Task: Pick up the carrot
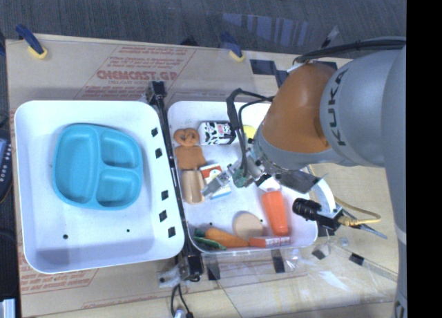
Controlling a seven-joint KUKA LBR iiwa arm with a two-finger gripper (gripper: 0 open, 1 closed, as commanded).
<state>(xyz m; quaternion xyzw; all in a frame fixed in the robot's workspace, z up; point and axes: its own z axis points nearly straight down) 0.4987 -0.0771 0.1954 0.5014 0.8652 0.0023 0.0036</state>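
Carrot (228, 237) lies along the right bin's (207, 110) front wall, well below the gripper (231, 180). Can't tell the fingers' state, too blurry. Probably light, stiff, slick plastic; grab mid-body across its width.
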